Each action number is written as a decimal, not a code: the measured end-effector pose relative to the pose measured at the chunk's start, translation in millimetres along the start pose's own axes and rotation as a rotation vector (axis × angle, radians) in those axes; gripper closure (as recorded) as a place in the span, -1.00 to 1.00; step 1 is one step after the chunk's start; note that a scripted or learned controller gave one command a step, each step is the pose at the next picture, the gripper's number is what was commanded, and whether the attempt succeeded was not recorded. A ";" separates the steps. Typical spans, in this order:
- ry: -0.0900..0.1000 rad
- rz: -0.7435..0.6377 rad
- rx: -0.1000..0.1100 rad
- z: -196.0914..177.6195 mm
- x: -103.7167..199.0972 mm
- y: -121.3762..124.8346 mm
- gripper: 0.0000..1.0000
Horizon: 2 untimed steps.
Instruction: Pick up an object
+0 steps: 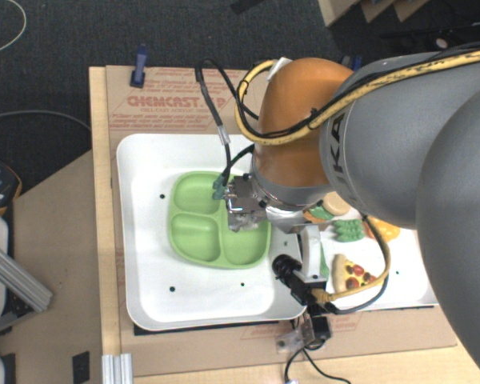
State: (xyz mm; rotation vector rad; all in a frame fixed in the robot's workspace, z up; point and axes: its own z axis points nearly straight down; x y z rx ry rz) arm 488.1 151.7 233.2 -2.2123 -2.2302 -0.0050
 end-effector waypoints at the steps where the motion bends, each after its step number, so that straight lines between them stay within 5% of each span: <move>1: -0.005 0.016 0.000 -26.4 -83.3 -9.2 1.00; 2: -0.003 0.014 0.010 31.8 -122.6 -11.1 1.00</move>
